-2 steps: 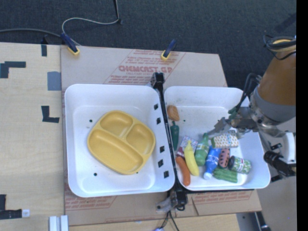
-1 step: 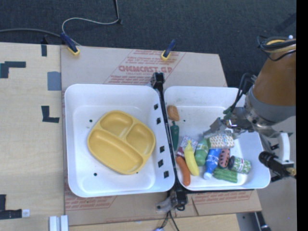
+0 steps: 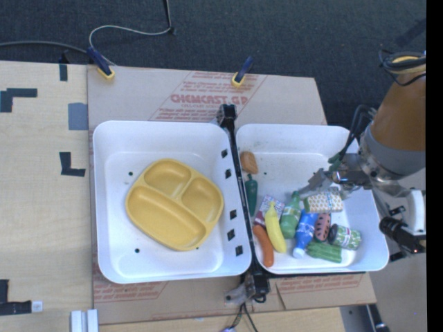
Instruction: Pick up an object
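Hovering over the right bin (image 3: 360,258) near its right edge, the tool (image 3: 320,183) gapes open, empty, above the toy pile (image 3: 301,227).

A grey arm with an orange band reaches in from the right, its gripper (image 3: 324,182) poised over the right bin (image 3: 297,135) just above a heap of toy food: a banana (image 3: 275,231), a blue bottle (image 3: 304,233), a carrot (image 3: 264,245). In the left bin (image 3: 111,185) lies a yellow divided plate (image 3: 174,204).
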